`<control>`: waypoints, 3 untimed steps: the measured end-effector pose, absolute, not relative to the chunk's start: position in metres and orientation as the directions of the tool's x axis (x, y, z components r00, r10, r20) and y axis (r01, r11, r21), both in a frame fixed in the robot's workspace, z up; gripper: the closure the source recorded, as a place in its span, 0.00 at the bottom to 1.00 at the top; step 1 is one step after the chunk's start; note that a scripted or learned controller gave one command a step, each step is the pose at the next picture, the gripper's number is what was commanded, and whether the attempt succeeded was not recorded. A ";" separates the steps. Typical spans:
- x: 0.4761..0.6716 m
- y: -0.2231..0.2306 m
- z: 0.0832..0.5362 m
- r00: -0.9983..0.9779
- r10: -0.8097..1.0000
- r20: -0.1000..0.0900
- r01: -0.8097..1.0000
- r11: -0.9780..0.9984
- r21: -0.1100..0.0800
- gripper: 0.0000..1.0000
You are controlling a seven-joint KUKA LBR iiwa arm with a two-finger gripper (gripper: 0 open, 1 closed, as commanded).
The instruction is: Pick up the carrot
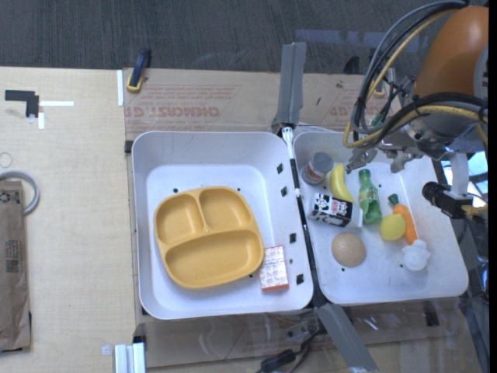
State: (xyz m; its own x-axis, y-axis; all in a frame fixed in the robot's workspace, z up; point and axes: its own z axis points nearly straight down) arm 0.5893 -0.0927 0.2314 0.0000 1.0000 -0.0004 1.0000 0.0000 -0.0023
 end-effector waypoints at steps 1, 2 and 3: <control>0.548 -0.147 0.181 -0.038 0.999 -0.001 0.999 0.038 -0.004 0.00; 0.546 -0.219 0.128 0.018 1.000 0.004 1.000 -0.018 -0.004 0.00; 0.564 -0.214 0.092 -0.133 0.991 0.009 0.991 0.133 0.001 0.00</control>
